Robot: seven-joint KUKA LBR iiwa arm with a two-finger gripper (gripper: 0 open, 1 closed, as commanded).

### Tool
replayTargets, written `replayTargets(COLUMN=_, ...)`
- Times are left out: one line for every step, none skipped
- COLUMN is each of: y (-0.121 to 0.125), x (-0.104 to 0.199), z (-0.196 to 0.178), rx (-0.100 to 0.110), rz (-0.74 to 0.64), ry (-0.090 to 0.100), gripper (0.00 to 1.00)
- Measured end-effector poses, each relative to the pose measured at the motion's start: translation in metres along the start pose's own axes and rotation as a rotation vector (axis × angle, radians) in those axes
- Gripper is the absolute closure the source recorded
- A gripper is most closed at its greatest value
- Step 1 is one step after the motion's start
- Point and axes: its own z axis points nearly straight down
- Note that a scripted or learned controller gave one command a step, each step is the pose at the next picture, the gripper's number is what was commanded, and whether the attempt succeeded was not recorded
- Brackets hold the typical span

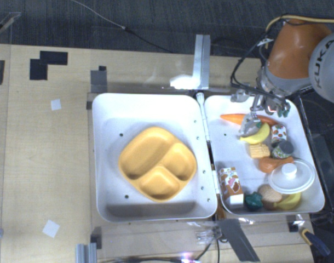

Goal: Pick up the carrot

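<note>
The carrot (235,118) is a slim orange cone lying flat at the back of the right bin (216,147), its tip pointing left. My gripper (251,123) hangs right over the carrot's thick right end, its metal fingers (247,126) reaching down beside a yellow banana (256,134). The carrot's right end is hidden under the fingers. I cannot make out whether anything sits between them.
The right bin also holds a red-and-white carton (230,182), a clear lidded cup (290,175), a dark green piece (253,201), a can (278,134) and other toy foods. A yellow sectioned plate (157,162) lies in the left bin (109,147). A metal post (202,62) stands behind the bins.
</note>
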Motion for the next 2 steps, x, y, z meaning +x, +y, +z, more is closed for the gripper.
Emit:
replayTargets(y=-0.0001, x=-0.0001, z=0.0001, rx=0.000, rz=-0.004, ry=0.000, gripper=0.00)
replayTargets(y=-0.0010, x=0.0001, z=0.0005, rx=0.003, rz=-0.034, ry=-0.003, gripper=0.00)
